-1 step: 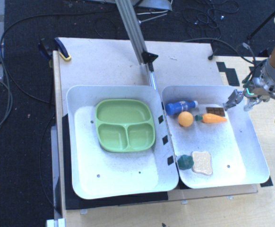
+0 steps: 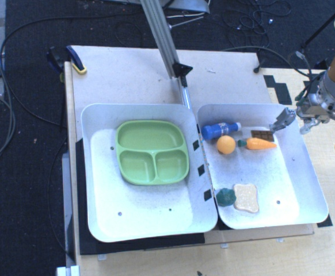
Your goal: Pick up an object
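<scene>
Toast slice [image 2: 247,198] and teal lump [image 2: 225,196] lie nearest in the right bin [image 2: 305,171]; gripper [image 2: 292,121], apparently released and empty, hovers beside the carrot [image 2: 259,145].

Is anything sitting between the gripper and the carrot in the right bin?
Nothing visible blocks it. The gripper hangs just right of the carrot; a small brown piece lies beside the carrot's upper edge.

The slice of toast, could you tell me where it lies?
The pale slice of toast lies in the right white bin, near its front edge, right beside a small dark green object.
</scene>
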`<state>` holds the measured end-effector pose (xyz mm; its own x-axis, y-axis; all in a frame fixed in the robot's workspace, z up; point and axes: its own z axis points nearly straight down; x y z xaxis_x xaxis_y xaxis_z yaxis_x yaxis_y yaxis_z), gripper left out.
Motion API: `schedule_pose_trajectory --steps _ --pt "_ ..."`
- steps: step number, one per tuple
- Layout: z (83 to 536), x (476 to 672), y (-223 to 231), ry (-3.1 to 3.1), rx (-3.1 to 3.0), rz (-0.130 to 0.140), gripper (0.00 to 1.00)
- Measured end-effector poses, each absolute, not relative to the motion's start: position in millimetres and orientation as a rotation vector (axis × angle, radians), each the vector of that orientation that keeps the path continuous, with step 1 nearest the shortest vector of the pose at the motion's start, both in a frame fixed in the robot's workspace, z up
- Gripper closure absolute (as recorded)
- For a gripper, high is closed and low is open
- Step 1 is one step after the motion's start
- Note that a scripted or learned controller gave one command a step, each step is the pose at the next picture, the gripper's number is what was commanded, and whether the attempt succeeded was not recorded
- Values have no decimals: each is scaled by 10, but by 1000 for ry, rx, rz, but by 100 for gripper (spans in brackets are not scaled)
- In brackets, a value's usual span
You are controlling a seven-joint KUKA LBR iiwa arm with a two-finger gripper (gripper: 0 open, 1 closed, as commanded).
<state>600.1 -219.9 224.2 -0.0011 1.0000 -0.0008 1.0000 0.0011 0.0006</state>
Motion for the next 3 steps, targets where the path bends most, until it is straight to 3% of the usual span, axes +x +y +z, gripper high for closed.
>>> schedule_pose_trajectory --steps 2,3 --pt "1151 5923 -2179 2224 2225 -5 0" --pt "927 5932 -2178 2220 2219 0 0"
